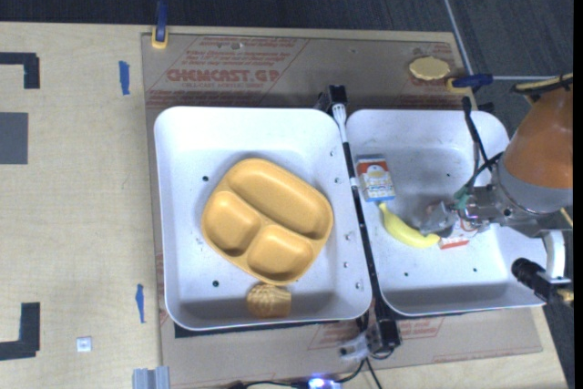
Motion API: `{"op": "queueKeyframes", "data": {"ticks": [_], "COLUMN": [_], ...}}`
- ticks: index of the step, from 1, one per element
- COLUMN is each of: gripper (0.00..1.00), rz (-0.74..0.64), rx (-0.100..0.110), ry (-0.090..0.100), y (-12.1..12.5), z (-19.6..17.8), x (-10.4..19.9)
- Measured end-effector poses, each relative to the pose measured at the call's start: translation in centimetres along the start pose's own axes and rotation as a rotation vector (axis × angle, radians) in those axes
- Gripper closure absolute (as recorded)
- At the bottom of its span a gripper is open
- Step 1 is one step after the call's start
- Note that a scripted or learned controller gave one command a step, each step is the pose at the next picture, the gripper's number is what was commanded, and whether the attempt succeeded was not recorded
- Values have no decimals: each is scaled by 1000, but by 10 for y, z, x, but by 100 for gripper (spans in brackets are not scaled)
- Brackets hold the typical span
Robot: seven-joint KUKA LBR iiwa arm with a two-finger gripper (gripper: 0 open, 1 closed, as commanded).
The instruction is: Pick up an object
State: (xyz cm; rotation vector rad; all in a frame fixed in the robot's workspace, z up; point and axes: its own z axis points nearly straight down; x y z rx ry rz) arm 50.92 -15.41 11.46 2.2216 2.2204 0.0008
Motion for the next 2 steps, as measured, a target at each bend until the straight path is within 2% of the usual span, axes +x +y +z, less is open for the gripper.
{"op": "queueKeyframes", "data": {"ticks": [1, 2], "gripper": [100, 100], "rz": [0, -2], "rx": [-4, -1], "ry": [-2, 0], "y": [1, 11], "z": [-10, -70], "x": [0, 109]}}
